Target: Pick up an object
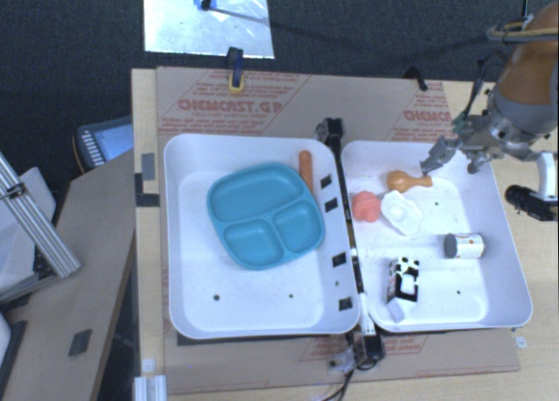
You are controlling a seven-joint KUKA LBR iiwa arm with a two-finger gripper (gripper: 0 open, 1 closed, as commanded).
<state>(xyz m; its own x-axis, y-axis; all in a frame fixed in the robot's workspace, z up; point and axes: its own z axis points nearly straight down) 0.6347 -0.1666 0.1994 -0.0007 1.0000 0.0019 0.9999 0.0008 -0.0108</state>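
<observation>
Two shallow white bins sit side by side on the tabletop (489,347), which is covered by a sheet of printed cardboard.

The left bin (188,242) holds two things. One blue divided plate (265,215), with three compartments, lies tilted across the middle of the bin. One slim orange stick-shaped item (305,169) lies just beside the plate's upper right edge, near the divider between the bins.

The right bin (498,286) holds five loose objects. One orange-brown drumstick-shaped toy (408,181) lies toward the back of the bin. One pink rounded piece (367,207) sits near the bin's left wall, and one white lumpy object (402,213) lies just beside it, to its right; the two look to be touching. One small can (464,245), lying on its side with a grey end, rests toward the right. One black-and-white patterned item (404,280) sits near the front left of this bin.

The single arm (527,76) reaches in at the upper right, its orange band above the grey wrist. The gripper (455,153) hangs over the back right part of the right bin, near the drumstick toy but apart from it. Its fingers (434,160) look spread apart with nothing between them.
</observation>
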